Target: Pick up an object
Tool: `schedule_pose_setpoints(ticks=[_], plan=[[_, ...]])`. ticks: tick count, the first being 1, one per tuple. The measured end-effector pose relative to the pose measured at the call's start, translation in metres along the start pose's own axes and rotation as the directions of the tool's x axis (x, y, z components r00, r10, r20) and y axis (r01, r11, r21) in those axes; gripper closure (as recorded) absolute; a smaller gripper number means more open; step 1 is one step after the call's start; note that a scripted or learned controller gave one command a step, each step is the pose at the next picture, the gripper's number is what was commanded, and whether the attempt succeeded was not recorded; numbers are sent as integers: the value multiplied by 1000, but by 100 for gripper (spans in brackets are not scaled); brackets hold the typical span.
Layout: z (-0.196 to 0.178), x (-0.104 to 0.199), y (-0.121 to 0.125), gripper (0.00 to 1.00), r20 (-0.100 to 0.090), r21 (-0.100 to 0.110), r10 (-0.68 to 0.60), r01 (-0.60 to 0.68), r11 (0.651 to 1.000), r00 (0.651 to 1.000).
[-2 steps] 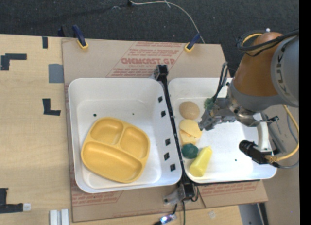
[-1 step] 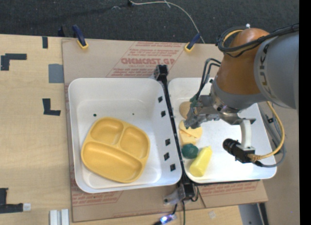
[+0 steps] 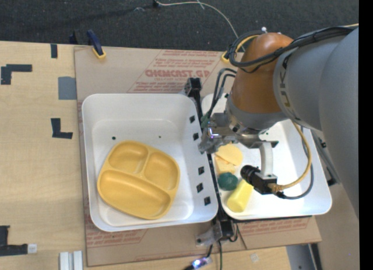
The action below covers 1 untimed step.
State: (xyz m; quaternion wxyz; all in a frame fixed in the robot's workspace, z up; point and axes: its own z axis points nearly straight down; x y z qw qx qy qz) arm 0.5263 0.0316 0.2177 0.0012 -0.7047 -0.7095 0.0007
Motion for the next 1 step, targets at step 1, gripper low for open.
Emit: schedule_pose_setpoints(ticks=[1], plan=[[-10,52,-4,100,0,-1,0,0,1000,1000]])
